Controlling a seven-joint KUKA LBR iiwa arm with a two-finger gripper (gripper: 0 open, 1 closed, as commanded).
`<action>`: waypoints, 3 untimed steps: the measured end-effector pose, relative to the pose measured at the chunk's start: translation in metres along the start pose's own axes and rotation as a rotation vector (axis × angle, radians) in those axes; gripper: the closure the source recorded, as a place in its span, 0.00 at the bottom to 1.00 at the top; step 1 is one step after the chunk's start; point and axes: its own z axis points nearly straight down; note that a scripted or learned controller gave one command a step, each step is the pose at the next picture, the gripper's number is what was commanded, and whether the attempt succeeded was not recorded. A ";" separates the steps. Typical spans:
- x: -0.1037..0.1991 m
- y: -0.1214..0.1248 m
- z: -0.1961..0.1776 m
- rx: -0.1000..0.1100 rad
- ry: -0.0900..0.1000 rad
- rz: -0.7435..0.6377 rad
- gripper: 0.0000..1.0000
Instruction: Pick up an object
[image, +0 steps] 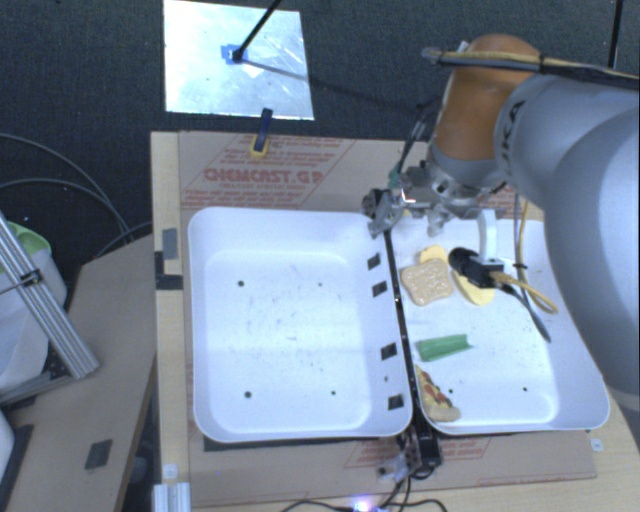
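Observation:
The right bin (520, 400) holds a tan toast slice (428, 283), a yellow piece (477, 292) beside it, a green strip (443, 346) and a red-and-tan piece (437, 394) at the near left corner. My gripper (384, 208) hangs over the far end of the divider between the bins, above and to the left of the toast. Nothing can be seen held in it. The grey arm with its orange band (480, 100) covers the right bin's far right part.
The left bin (215, 235) lies beside the right one on a cardboard sheet (270, 170). A shiny metal plate (238, 60) and a small blue-and-yellow clip (262, 132) sit behind the bins. An aluminium rail (40, 300) slants at the far left.

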 end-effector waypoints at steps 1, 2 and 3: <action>0.118 -0.064 -0.003 -0.002 0.002 -0.004 0.00; 0.145 -0.026 0.102 -0.002 -0.004 0.005 0.00; 0.143 -0.025 0.086 -0.006 -0.002 0.009 1.00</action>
